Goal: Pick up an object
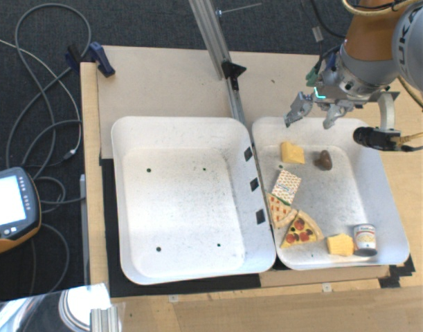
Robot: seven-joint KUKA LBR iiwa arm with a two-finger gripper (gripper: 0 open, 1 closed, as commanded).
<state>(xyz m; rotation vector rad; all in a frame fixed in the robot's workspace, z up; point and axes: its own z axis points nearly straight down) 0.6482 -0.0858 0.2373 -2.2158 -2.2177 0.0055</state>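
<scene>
My gripper (312, 115) hangs open above the far edge of the right bin (384, 185), with nothing between its fingers. Below it in that bin lie a yellow cheese block (292, 153) and a small brown lump (324, 160). Nearer the front are a patterned white wedge (286, 185), two pizza slices (300, 229), a second yellow block (340, 244) and a small white can (365, 238).
The left bin (128, 185) sits beside the right one. A slanted metal rail (214, 33) runs down to the gap between the bins. Cables and a pendant (10, 206) lie off the bench at left.
</scene>
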